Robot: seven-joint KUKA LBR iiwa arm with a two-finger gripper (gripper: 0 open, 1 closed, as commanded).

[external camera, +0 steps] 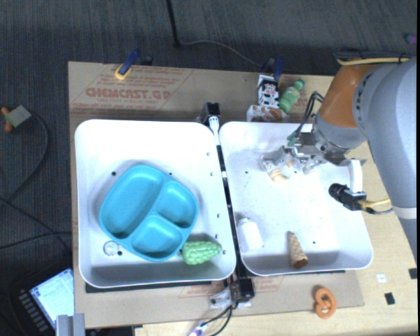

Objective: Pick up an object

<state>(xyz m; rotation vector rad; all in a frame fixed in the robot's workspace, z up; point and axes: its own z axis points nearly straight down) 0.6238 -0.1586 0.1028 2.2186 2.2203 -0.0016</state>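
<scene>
Over the far part of the right bin [336, 236] the gripper [294, 154] hangs low, close to the bin floor, with the arm coming in from the view's right. Whether it is open or closed I cannot tell, and nothing shows as held in it. The nearest thing to pick is a small pale lump [278, 175] with an orange tinge, lying on the bin floor just beside the gripper, toward the view's lower left. It is too small to make out a long axis, so the coming move seems to turn on a short shift that way and a drop rather than on any turn of the wrist. Two other things share this bin, both well apart from the gripper near the wall closest to the camera: a short white cylinder [250, 234] by the bin's left wall, and a brown cone [297, 250] lying down, its long axis running up and down the view with the wider end toward the near wall. The left bin [98, 138] holds a blue divided plate [148, 212] that takes up most of its floor, a green bumpy toy [200, 251] touching the plate's lower right edge, and a small clear ring [112, 248] at its lower left. Outside the bins, an orange ring [325, 301] lies on the surface [126, 93] below the right bin.
</scene>
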